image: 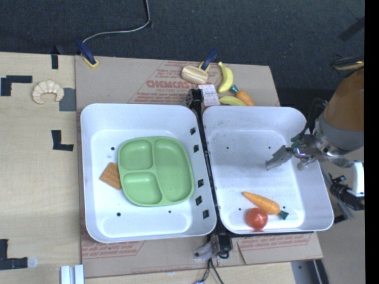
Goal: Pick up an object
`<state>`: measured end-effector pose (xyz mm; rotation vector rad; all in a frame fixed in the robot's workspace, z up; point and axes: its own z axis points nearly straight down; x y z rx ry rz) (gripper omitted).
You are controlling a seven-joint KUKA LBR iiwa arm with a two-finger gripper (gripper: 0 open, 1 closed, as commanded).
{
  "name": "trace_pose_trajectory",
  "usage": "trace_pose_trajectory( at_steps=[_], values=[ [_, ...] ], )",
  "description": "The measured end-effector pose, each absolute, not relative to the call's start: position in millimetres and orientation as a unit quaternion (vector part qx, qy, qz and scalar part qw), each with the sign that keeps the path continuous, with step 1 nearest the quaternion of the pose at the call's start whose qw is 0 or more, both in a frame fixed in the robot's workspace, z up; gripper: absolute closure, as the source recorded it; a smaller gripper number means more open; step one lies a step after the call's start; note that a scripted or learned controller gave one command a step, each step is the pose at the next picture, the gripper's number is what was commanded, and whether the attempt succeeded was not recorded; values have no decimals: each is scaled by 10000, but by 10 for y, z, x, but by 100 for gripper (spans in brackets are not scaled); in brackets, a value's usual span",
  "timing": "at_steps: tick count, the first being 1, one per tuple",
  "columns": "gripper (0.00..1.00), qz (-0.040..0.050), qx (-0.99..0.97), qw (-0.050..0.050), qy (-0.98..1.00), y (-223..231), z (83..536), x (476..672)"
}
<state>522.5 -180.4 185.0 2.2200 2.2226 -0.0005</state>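
While the gripper [283, 157] hangs over the right bin's [237, 123] right side, everything else lies to its left or toward the near edge. Farthest left of it, a croissant [47, 91] rests on the worktop [35, 176], well apart from both bins. Closer in, the left bin [95, 123] holds a green divided plate [156, 170] with 3 compartments, and an orange cracker-like piece [111, 175] pokes out from under the plate's left edge. Behind the 2 bins, up and to the left of the gripper, a bread roll [193, 74], a banana [225, 78] and a small box [208, 93] sit clustered on the cardboard [142, 81]. Below the gripper and slightly left, a carrot [262, 202] lies on the right bin's floor, with a tomato [256, 219] just beside it on the near side. The gripper's 2 fingers point left and stand apart with a gap between them, and nothing is between them. It is apart from the carrot and the tomato.
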Motion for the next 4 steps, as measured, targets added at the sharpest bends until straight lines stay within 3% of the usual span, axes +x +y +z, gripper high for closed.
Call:
trace_pose_trajectory(
  at_steps=[1,2,3,4],
  values=[
    [0,-6,7066,-12,7076,-1327,1700,4833],
    [0,-8,7069,-18,7073,-1060,965,4827],
    [100,-12,7070,-29,7072,-1059,1057,4823],
    [100,-8,7071,4,7071,-1795,1052,5793]
  ],
)
